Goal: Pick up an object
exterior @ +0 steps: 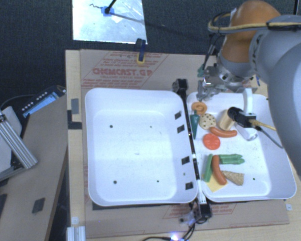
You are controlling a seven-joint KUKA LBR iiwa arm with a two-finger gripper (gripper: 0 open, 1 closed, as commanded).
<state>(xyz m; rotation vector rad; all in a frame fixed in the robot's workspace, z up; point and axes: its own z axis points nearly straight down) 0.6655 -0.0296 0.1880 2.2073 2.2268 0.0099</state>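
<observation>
The hand (204, 88), whose state I cannot tell, hangs over the right white bin (276, 177) just above the small orange plastic ring (199, 107), probably light, stiff and slippery, best pinched across its rim.

Dark carpet (30, 34) behind, around a wooden bench (72, 74) topped with printed cardboard (123, 69). Shiny sheet (108, 14) on the floor beyond, black rod slanting onto it. Yellow clamp (140, 51) at the cardboard's far edge. Lower side table (40, 149) to the left, with aluminium rails (12, 139) and a dark keypad (40, 100).
</observation>
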